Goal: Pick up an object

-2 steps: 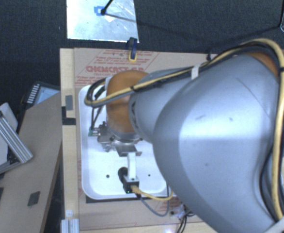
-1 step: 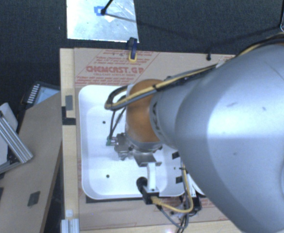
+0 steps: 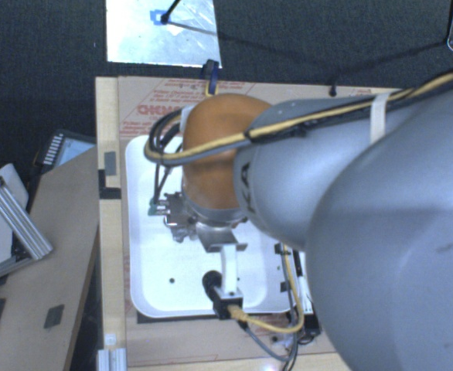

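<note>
My grey arm with its orange band [image 3: 211, 157] reaches in from the right and hangs low over the left white bin [image 3: 153, 288]. The gripper [image 3: 178, 219] shows as grey metal parts below the orange band, over the middle of that bin and pointing down into it. The wrist hides whatever lies under it. On the bare part of the bin floor I make out just a tiny dark speck [image 3: 172, 280]. The arm's bulk covers the right bin.
The bins rest on a cardboard sheet [image 3: 165, 99] with red print. A shiny foil square [image 3: 161, 22] lies on the dark cloth behind. At the left are a wooden board [image 3: 56, 269] and an aluminium rail [image 3: 14, 215].
</note>
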You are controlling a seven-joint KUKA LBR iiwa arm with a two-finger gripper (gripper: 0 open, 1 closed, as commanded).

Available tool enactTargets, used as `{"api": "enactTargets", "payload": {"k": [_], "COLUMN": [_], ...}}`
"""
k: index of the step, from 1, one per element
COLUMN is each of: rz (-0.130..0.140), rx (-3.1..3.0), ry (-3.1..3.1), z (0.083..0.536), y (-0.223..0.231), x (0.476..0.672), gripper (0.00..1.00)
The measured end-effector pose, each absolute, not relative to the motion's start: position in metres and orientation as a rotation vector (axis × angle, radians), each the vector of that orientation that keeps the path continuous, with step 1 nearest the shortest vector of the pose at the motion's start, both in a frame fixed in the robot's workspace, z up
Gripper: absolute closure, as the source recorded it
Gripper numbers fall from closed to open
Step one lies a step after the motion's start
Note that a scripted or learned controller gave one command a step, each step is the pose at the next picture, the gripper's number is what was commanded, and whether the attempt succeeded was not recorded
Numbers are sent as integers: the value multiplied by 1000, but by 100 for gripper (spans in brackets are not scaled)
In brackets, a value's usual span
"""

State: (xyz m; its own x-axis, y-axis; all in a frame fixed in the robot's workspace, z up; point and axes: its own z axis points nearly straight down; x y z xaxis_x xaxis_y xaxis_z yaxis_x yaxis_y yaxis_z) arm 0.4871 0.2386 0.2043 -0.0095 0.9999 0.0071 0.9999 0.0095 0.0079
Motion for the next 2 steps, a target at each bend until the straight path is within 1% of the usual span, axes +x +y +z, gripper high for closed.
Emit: {"api": "enactTargets", "payload": {"k": [1, 2], "rz": [16, 1], "rx": [2214, 2221], "ry": [2225, 2220], "z": [291, 264], "y": [235, 234], "x": [488, 528], "gripper": [100, 100]}}
